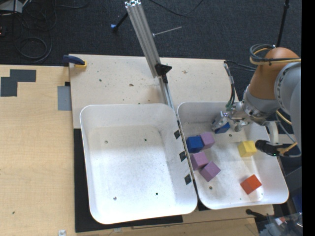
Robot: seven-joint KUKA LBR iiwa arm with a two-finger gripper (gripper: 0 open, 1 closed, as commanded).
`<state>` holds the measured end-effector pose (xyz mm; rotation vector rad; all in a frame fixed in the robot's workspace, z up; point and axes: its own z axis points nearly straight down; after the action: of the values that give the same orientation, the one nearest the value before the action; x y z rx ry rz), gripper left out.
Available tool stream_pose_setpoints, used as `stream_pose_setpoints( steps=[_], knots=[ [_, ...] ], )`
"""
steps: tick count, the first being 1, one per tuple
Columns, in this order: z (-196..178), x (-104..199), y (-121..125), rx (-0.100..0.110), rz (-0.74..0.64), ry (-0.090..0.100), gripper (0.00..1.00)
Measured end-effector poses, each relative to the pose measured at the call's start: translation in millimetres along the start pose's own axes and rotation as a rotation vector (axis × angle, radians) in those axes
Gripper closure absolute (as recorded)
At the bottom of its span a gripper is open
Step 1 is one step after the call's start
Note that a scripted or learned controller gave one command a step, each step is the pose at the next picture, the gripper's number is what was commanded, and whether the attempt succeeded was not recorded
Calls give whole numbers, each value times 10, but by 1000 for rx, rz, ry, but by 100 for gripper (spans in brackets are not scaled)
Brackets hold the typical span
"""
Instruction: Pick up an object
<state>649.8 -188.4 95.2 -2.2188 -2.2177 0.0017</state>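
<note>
blue object [222,128] (small) sits between claw [229,121] fingers.

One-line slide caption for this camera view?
KUKA arm's hand hovers over the right bin, near a small blue object, with blue, purple, yellow and orange blocks scattered below.

The grey arm [280,85], orange band up, reaches in from the right over the right bin's [275,191] far edge; its gripper [227,122] points left, low inside.
</note>
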Motion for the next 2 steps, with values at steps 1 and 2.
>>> stream_pose_setpoints(
  steps=[1, 2],
  knots=[
    [-119, -9, 1, -1, 1, -1, 100],
    [-743, -71, 10, -8, 2, -4, 100]
  ],
)
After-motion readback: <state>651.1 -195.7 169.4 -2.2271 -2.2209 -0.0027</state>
